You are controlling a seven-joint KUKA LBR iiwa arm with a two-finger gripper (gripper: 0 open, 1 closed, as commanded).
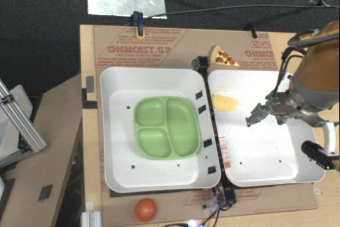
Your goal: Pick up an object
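The bench [175, 42] carries two white bins; the left bin [119, 93] holds a green divided plate [166, 127], and every place below is given against the right bin [265, 165]. The arm [319, 69] reaches in over that bin's far right side, and its gripper [256, 114] hangs above the bin's middle; whether the claw is released or clenched cannot be told, and nothing shows in it. The likeliest target, a yellow piece [224, 103], lies flat in the bin's upper left corner, close to the left wall, long axis running roughly left to right with its slimmer end toward the wall. A pizza slice [223, 57] lies outside the bin's upper left edge, a red ball [145, 209] well off its lower left. The risk as I judge it: the piece is low and near the wall, so the claw could slide over it or strike the wall.
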